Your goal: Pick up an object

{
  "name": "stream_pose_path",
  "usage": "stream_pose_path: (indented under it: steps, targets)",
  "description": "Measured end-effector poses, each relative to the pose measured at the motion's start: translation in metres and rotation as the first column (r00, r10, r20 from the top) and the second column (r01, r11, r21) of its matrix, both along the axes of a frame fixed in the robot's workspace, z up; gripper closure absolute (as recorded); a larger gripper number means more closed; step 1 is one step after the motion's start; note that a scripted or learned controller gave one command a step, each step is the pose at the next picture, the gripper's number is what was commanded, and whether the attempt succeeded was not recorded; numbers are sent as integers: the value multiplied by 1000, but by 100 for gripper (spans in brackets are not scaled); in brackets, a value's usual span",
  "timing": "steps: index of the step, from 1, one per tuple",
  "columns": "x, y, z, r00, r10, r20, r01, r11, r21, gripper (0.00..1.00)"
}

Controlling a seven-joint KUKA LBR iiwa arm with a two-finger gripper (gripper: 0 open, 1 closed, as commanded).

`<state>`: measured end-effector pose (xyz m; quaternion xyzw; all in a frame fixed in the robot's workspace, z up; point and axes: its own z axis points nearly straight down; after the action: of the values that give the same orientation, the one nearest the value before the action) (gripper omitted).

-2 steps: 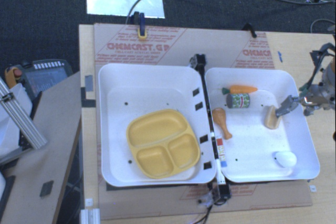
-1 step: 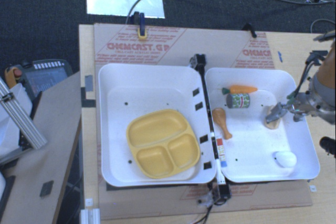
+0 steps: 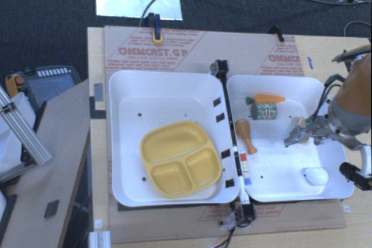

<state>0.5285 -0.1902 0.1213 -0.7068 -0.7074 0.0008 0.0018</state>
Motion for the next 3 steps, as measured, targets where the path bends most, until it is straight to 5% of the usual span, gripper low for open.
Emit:
stream_pose_path:
  steps: [1,3]
  targets:
    - [2,-1,14,1000,0,7,0,1000,-4,100]
    - [7,6,127,1000,5,11,-5,1000,-4,100]
